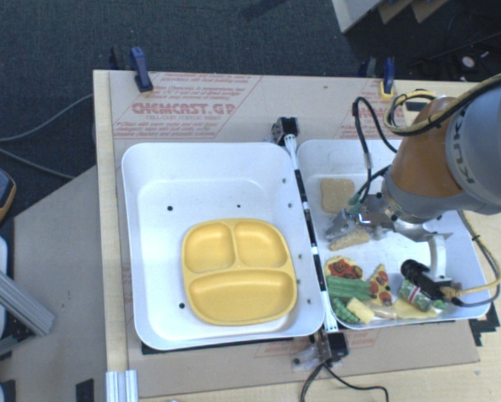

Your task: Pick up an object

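Note:
My gripper (348, 224) is low in the right bin (317, 162), near its left wall, reaching in from the right below the orange-banded wrist. Its metal fingers sit right over a tan wedge-shaped piece (348, 239). Whether the piece is between the fingers is not visible. A tan bread-like square (335, 194) lies just behind the gripper. At the bin's front lie a pizza slice toy (344, 269), green bean pods (348, 289), a yellow piece (360, 312) and a small dark and green bottle (418, 292).
The left bin (150, 182) holds a yellow three-compartment plate (236, 270). A black clip (285, 127) joins the bins at the back. Black cables loop over the right bin from the arm. The arm's body covers the right bin's far right part.

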